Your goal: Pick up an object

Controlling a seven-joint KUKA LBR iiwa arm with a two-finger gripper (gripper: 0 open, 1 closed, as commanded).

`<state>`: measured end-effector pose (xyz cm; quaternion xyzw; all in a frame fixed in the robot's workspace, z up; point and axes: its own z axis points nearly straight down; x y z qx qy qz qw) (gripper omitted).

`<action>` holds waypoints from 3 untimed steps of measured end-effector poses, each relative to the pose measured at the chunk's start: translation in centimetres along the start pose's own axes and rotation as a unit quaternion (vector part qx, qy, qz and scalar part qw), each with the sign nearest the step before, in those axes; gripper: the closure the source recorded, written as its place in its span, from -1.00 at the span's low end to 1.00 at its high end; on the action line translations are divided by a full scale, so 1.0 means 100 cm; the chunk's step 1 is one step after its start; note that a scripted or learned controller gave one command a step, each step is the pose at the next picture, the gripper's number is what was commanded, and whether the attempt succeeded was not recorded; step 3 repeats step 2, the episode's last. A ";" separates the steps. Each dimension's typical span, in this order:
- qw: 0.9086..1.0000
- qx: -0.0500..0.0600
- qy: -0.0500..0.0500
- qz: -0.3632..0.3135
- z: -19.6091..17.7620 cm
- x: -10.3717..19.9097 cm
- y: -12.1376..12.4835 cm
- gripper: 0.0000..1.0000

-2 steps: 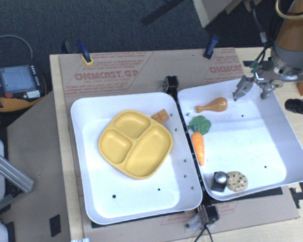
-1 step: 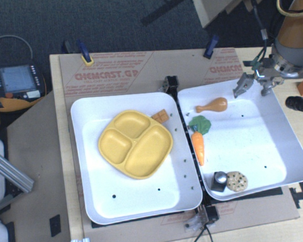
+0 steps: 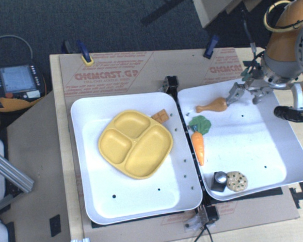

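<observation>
Claw (image 3: pixel 236 92) beside drumstick (image 3: pixel 212 106), carrot (image 3: pixel 198 147) near.

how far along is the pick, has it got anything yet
Nothing looks picked up yet. The end effector sits low at the far side of the right bin, right beside the thick end of the chicken drumstick, which lies on the bin floor. The carrot, cookie and yellow plate lie untouched. Grasping and lifting remain.

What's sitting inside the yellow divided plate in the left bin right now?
All three compartments of the yellow divided plate look bare. A small brown block lies just outside its upper-right rim. Whatever is beneath the plate is covered.
</observation>
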<state>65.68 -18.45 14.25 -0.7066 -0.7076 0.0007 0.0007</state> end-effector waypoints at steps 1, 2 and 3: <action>1.000 -0.005 -0.003 -0.001 0.027 -0.003 0.004 -1.00; 1.000 -0.007 -0.004 0.000 0.019 -0.003 0.004 1.00; 1.000 -0.007 -0.004 0.000 0.019 -0.003 0.004 1.00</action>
